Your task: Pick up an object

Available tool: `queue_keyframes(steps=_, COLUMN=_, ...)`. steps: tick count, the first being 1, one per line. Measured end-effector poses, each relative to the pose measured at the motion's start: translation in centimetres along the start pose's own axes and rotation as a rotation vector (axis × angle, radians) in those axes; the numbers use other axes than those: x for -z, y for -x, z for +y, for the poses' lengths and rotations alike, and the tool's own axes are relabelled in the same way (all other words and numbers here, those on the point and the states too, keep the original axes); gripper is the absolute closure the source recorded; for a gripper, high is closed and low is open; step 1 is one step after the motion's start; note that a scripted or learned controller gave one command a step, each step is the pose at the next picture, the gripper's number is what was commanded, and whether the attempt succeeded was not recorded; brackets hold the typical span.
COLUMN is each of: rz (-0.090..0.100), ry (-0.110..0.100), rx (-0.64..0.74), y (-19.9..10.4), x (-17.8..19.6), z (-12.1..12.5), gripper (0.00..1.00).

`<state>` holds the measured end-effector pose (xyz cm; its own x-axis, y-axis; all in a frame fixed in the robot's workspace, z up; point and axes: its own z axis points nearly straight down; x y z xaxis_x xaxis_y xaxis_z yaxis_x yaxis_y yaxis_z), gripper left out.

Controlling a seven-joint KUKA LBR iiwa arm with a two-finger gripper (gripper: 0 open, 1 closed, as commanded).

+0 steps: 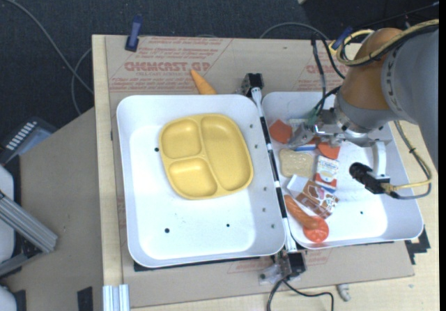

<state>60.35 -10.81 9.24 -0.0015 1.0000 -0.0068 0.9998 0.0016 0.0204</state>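
1. Arm (390, 72) reaches in from the right, wrist bent down over right bin (397, 222).
2. Gripper (311, 134) low among the toy food; its fingers' state: cannot tell.
3. Cracker (296, 162) lies just below the gripper; yellow divided plate (205, 155) sits in left bin (139, 184).

Two bins sit side by side on the surface (104, 163), their inner walls touching along the middle. In the left bin (139, 233) lies a divided plate (205, 156), set toward the back half. The right bin (390, 219) holds a cluster along its left side: a cracker (297, 162) at the middle, a small packet (327, 171) just to its right, a wrapped bar (315, 199) in front of those, and a toy carrot (305, 217) nearest the front edge. The pincer (313, 132) hangs over the back of that cluster, the arm (390, 72) reaching in from the right. Behind the left bin, a wedge-shaped piece (203, 82) rests on the surface.
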Motion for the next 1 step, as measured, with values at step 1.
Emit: queue_keyframes(steps=1, rz=0.000, ry=0.001, rx=0.001, y=-0.02, x=1.03, z=0.07, gripper=1.00)
